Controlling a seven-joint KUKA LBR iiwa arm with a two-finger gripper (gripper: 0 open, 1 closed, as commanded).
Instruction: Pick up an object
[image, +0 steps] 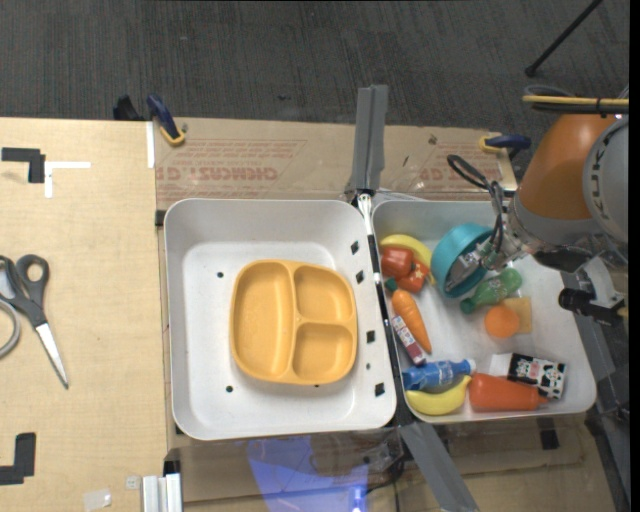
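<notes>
My gripper (487, 262) hangs over the upper middle of the right bin (572, 330), pressed against the rim of a tilted teal bowl (460, 252). Just below it lie a green toy (492, 293) and an orange ball (502, 322). A yellow banana (404, 244), a red pepper (397, 264) and a carrot (412, 318) lie along the bin's left side. Along the front are a blue bottle (436, 375), a second banana (438, 401), a red-orange piece (505, 393) and a black-and-white carton (540, 372).
The left bin (190, 330) holds a yellow divided plate (295, 322). A grey divider bar (370, 140) stands between the bins at the back. Scissors (36, 312) lie on the wooden bench at far left. The arm's orange band (560, 170) rises at the right.
</notes>
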